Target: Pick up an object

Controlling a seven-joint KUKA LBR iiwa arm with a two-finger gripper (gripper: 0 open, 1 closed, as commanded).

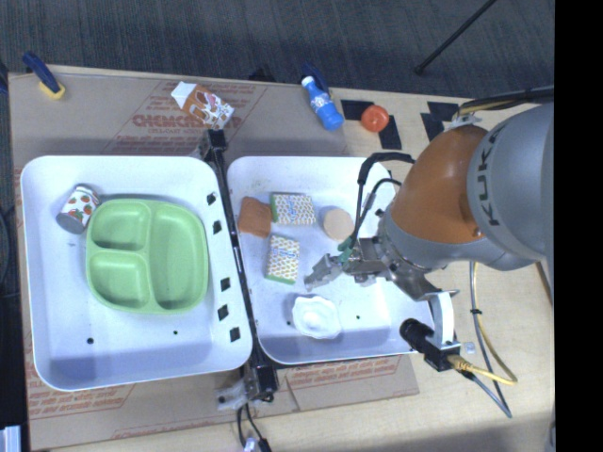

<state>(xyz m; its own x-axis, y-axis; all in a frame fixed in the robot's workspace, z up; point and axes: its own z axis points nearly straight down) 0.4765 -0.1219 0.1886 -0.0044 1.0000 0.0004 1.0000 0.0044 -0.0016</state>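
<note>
So the gripper point(325, 269) is down in the right bin point(283, 169), fingers spread with nothing between them, just right of a patterned packet point(283, 258) and above a white lid-looking thing point(316, 316). Over in the left bin point(38, 252) sits a green divided tray point(148, 253).

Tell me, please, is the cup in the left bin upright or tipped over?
Tipped: the cup lies on its side beside the green tray.
</note>
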